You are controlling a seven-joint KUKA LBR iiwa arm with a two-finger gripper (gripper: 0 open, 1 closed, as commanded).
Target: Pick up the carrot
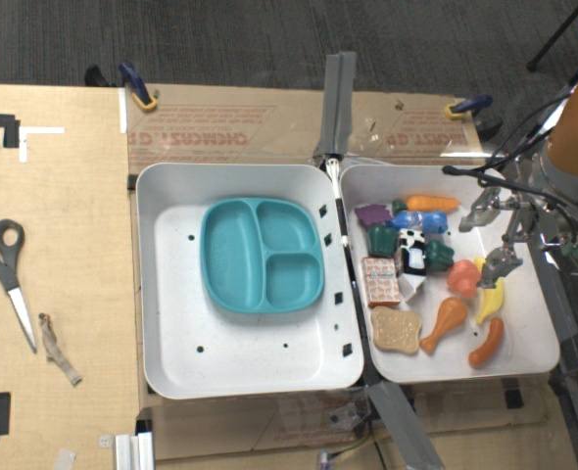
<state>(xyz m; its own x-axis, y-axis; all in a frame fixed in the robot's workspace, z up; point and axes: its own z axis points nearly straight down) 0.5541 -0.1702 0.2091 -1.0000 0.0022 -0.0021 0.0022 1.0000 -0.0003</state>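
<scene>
The carrot (432, 204), a short orange stick, lies flat near the far wall of the right bin (524, 365). My gripper (491, 237) hovers over the right side of that bin, right of and nearer than the carrot and apart from it. Its two grey fingers stand open, one fingertip (473, 217) close to the carrot's right end, the other above a yellow banana (490, 302). Nothing is between the fingers.
Around the carrot are a purple piece (372, 213), a blue piece (409, 221), a cow figure (413, 255), an orange-red fruit (463, 278), a drumstick (444, 321), a sausage (486, 343), toast (397, 330) and a small box (380, 281). The left bin (162, 292) holds a teal divided plate (264, 255). Scissors (7, 267) lie far left.
</scene>
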